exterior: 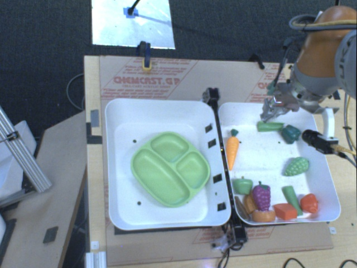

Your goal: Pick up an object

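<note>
My gripper (271, 111) hangs over the back of the right bin (330, 190), just above a long green vegetable (270, 126) that lies on the bin floor. I see nothing held in it. A dark teal piece (290, 133) sits right of that vegetable. An orange carrot (232, 149) lies near the bin's left wall. A pale green bumpy fruit (297, 166) rests mid-right. At the front are a green pepper (242, 185), purple grapes (261, 195), a red block (285, 210), a green pod (290, 196) and a red tomato (309, 203).
The left bin (122, 127) holds a green divided plate (170, 168). A black divider with clips (216, 149) runs between the bins. A black part (318, 141) juts over the right bin's right side. A metal rail (22, 155) stands far left.
</note>
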`<action>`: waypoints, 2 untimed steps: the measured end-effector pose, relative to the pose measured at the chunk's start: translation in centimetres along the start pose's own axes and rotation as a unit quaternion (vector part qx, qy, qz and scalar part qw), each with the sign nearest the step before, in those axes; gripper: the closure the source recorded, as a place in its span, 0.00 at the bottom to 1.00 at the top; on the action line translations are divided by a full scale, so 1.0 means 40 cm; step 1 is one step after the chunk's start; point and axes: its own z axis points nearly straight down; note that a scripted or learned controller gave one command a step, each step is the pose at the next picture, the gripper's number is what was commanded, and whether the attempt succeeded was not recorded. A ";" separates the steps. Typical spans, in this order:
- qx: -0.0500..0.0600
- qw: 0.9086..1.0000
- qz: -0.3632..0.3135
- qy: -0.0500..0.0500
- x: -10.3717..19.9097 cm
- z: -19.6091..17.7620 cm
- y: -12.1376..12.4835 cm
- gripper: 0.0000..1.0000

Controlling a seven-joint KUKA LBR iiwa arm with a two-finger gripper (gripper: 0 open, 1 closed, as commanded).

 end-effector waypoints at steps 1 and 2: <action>0.001 1.000 0.000 0.000 0.095 -0.007 -0.074 1.00; 0.001 1.000 -0.001 0.001 0.230 -0.025 -0.135 1.00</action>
